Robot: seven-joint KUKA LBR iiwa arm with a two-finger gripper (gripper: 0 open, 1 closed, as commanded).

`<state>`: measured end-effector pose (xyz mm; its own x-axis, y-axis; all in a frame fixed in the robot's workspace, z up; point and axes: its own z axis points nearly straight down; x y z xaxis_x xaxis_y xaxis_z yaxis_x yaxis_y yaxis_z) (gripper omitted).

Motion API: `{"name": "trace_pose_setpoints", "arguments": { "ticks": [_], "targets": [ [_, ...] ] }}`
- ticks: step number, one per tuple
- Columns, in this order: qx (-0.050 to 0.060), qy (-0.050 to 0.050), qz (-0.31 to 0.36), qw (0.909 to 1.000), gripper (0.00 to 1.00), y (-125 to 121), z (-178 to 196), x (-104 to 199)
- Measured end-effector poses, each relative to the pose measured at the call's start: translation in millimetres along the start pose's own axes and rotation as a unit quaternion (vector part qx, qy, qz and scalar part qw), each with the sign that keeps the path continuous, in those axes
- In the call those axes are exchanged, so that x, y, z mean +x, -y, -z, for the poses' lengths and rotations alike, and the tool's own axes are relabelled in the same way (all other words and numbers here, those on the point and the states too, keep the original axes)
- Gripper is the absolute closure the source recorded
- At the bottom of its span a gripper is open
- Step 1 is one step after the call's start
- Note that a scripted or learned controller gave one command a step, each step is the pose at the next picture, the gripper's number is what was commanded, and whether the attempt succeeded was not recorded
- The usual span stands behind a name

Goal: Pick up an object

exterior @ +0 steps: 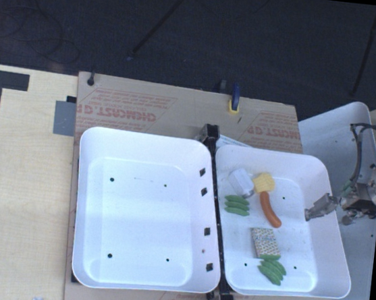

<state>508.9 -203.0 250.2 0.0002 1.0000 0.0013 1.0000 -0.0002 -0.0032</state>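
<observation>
Hovering at the right rim of the right bin, the claw hangs clear of every object; from where I stand I cannot tell how it is set, and nothing shows in its grip. Inside that bin lie a white cup, a yellow block just beside it, an orange carrot, a green pea pod, a patterned sponge and a second green pod near the front wall. Beside it on the desk sits the left bin.
</observation>
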Motion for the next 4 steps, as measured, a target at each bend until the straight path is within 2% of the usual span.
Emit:
{"name": "trace_pose_setpoints", "arguments": {
  "ticks": [1,2,3,4],
  "targets": [
    [-0.01,0.004,0.002,0.9999,0.0,-68.0,146.8,-10.5],
    [0.002,-0.001,0.003,1.0,0.0,-137.0,17.9,0.4],
    [0.0,0.0,-0.001,1.0,0.0,-53.7,50.1,-4.7],
    [-0.002,0.001,0.002,1.0,0.0,-106.4,29.8,-9.2]
  ]
}}
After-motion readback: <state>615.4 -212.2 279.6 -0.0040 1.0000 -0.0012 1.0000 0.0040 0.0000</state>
